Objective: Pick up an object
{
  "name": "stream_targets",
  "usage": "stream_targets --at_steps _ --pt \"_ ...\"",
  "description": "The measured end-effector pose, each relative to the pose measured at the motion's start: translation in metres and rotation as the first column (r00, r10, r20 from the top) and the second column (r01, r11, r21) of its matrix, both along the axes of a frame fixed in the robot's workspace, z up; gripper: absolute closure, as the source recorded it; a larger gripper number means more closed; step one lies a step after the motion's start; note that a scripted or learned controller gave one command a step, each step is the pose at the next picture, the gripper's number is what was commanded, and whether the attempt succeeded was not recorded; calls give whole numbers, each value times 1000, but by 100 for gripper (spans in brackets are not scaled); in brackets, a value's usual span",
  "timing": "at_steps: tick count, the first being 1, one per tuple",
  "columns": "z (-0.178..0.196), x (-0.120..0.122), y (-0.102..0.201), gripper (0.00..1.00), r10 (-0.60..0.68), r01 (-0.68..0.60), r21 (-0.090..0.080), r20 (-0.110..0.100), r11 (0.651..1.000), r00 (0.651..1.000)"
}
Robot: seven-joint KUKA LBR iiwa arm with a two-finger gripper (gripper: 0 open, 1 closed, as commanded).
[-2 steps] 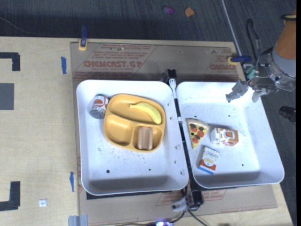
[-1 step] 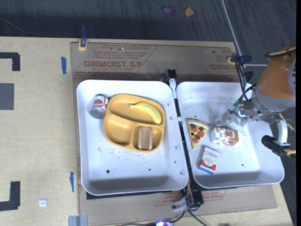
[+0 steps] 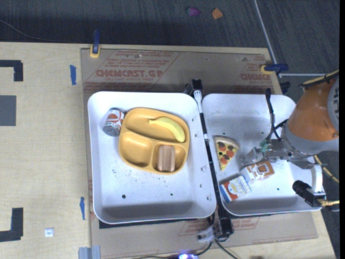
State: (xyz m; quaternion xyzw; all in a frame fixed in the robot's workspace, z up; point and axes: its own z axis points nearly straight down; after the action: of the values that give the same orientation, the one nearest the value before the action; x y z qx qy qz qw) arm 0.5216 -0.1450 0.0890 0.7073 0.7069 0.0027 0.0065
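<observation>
Grip state unreadable: my gripper [image 3: 259, 156] hangs low over the middle of the right bin [image 3: 242, 106], and from this slant I cannot tell how it is set. Nothing shows as held.

Left bin [image 3: 145, 198]: soda can [image 3: 112, 122] on its side in the far left corner, touching the yellow divided tray [image 3: 135, 147]. The banana [image 3: 168, 127] lies in the tray's far compartment and the brown block [image 3: 165, 158] in its near right compartment. None of these is close to me.

Right bin: pizza slice [image 3: 226, 150] lies flat near the left wall. The blue-and-white carton [image 3: 235, 188] lies flat toward the near left corner. The orange-and-white carton [image 3: 260, 171] is just beside it, right below my gripper. I judge that one the likeliest target.

Risks as I read them:
- Both cartons lie flat and low. A descent that stops short would close on air.
- The two cartons lie nearly corner to corner. A close could nudge the blue one, or catch both and drop one on the lift.
- The orange carton lies askew to my wrist. A grip on a corner could let it twist out.
- The pizza slice is thin. If I drift toward the left wall I would probably scrape over it.
- Glare on the bin floor hides the carton's exact edges.
</observation>
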Motion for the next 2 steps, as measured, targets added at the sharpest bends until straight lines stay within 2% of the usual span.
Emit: stream_targets --at_steps 1,2 --pt "11 1 -4 100 -3 3 -9 8 1000 1000" --pt "11 1 -4 0 -2 2 -9 7 1000 1000"
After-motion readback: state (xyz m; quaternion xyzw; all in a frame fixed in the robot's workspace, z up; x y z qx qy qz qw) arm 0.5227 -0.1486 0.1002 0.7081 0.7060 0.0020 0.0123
